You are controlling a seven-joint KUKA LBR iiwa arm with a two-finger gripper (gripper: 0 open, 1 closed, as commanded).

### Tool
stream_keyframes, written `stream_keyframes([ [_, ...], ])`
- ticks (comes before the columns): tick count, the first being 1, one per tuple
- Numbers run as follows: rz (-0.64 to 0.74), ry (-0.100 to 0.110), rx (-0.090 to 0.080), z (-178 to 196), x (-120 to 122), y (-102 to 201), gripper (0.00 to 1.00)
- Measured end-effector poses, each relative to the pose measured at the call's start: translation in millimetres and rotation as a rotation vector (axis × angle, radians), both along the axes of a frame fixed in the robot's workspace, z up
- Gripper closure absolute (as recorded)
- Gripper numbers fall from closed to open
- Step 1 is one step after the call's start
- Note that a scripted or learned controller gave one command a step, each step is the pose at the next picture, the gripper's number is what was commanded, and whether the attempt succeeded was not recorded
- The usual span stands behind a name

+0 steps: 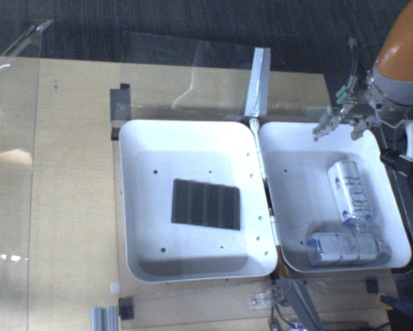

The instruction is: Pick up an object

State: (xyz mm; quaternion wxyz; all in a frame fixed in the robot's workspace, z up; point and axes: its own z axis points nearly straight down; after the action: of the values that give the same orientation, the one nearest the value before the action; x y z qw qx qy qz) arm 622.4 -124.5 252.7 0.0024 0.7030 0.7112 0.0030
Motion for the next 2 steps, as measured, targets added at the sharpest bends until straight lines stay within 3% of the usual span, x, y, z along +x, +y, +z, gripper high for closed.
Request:
stream_keyframes([
  [1, -0.218, 0.004, -0.001, -63, 48, -24, 0.00],
  [2, -0.104, -0.019, -0.004, -120, 3, -47, 0.00],
])
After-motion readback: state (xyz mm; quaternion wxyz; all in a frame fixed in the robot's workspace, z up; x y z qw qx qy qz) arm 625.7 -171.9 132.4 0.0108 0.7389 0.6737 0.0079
